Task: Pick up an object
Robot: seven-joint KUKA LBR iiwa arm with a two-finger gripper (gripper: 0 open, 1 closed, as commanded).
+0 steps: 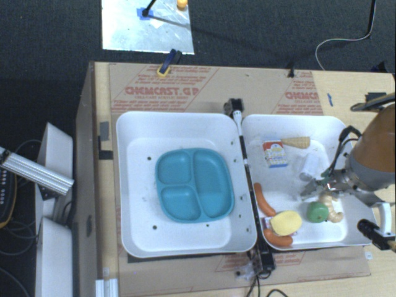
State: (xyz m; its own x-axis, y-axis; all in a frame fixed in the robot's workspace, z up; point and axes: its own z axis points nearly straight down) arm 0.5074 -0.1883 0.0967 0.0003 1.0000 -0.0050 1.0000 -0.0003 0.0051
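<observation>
On cardboard-topped bench [185, 85]: two white bins [133, 184]; pincer [315, 186] state unclear; dark carpet [43, 42] around.

**Lighting and image quality, overhead view**

Illumination even, diffuse, apparently from above; moderately bright. The two shallow white plastic bins [185, 125] read near overexposed, walls losing detail. Shadows soft and faint: a slight dark rim beneath the blue three-compartment plastic plate [193, 184]. Shiny silver sheet on the dark floor [145, 17] shows patchy glare. Dark carpet around the bench underexposed, grainy. Overall focus soft, low resolution; small items in the right bin blurred. Printed red lettering on the cardboard [161, 91] fuzzy.
</observation>
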